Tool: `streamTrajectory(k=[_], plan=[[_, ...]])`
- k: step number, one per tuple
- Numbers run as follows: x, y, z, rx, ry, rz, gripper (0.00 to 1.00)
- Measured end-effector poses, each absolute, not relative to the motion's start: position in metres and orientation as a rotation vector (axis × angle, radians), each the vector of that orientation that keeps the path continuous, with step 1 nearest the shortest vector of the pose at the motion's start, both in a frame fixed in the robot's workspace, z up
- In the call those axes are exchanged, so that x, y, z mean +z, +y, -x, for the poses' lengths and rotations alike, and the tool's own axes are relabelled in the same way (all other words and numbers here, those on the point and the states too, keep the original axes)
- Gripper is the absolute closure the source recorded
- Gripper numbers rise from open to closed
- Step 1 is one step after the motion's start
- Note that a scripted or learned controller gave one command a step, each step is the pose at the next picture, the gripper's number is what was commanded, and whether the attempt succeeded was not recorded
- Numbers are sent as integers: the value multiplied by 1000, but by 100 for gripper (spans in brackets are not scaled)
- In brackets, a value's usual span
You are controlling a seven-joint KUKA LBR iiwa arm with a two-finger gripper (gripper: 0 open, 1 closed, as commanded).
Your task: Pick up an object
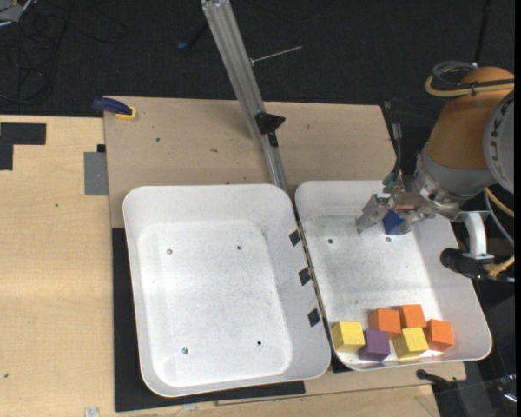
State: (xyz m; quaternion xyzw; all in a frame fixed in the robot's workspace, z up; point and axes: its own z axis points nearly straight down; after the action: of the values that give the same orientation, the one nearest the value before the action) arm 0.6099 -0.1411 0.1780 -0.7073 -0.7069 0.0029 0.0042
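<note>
Camera view is giving us the gripper (389,218) hanging over the far half of the right bin (347,200), with a blue block (393,223) showing between its fingers (368,215), so we are judging them closed on it. Our worry is the hold: the block is sitting low at the tips, and we are thinking a quick swing could shake it loose, dropping it back into the bin. Along that bin's near edge we are seeing two yellow blocks (349,334), three orange blocks (385,321) and a purple block (378,345) crowding together. Beside it, the left bin (156,207) is lying toward the bench's left side.
</note>
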Motion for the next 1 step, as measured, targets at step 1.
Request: streamTrajectory(k=[1], plan=[[120,-134,-600,9,-2213,2217,0]])
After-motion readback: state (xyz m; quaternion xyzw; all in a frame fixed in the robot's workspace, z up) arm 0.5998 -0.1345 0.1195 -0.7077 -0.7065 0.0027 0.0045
